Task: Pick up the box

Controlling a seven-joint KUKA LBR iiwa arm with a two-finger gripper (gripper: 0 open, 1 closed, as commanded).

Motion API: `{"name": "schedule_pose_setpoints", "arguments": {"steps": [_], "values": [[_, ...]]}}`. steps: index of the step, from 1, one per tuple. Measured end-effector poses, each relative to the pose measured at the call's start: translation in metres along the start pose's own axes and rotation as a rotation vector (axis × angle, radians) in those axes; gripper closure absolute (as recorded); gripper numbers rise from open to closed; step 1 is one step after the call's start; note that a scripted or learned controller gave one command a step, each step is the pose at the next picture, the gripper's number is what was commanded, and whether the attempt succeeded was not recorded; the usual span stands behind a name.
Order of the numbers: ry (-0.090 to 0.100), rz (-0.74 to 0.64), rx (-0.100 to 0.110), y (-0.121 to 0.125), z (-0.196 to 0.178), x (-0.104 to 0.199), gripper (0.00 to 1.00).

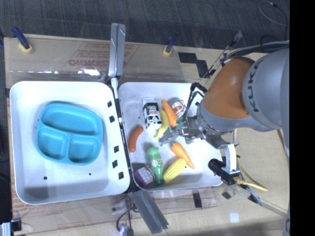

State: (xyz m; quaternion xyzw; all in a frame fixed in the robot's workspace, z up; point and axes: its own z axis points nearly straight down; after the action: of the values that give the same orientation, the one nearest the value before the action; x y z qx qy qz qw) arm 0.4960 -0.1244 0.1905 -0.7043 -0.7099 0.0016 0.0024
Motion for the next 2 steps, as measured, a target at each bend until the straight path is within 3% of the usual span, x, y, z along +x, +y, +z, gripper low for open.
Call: {"name": "schedule_pose_setpoints", "arguments": {"steps": [1, 2], "values": [[-0.001, -0.071, -0.002, 0.059, -0.001, 0.067, 0.0], [-0.001, -0.026, -0.001, -0.019, 0.0, 0.152, 0.0]]}}
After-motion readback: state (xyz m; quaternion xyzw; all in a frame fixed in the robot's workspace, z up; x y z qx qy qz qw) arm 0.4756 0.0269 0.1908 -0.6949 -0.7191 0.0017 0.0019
